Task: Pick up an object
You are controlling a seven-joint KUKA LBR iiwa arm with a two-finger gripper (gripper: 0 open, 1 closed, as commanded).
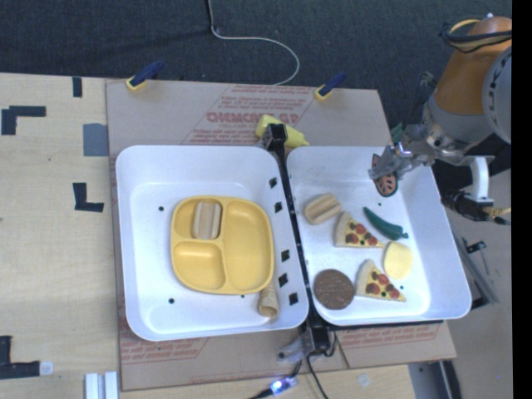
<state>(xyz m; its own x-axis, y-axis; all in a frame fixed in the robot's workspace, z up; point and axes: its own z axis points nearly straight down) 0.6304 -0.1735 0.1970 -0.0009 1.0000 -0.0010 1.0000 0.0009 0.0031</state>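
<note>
White plastic bins sit side by side at the centre of the frame on a cardboard sheet (249, 119). The gripper (386, 175) hangs over the upper right part of the right bin (440, 248), at the end of the grey arm (465, 98) entering from the upper right; whether its fingers are spread or pressed together cannot be told, and a small dark and orange thing at its tip is too blurred to identify. Below and left of the gripper, well apart, lies a bread roll (322, 208). Just below the gripper lies a green pepper (384, 223), touching a pizza slice (357, 233) on its left. Lower right of these lies a pale yellow piece (398, 260), beside a second pizza slice (380, 283). A brown round patty (334, 289) rests at the lower left of this bin. The left bin (137, 223) holds a yellow divided plate (237, 252) with a tan piece (206, 219) in its upper left compartment; a small tan cone (268, 303) lies just off the plate's lower right corner
</note>
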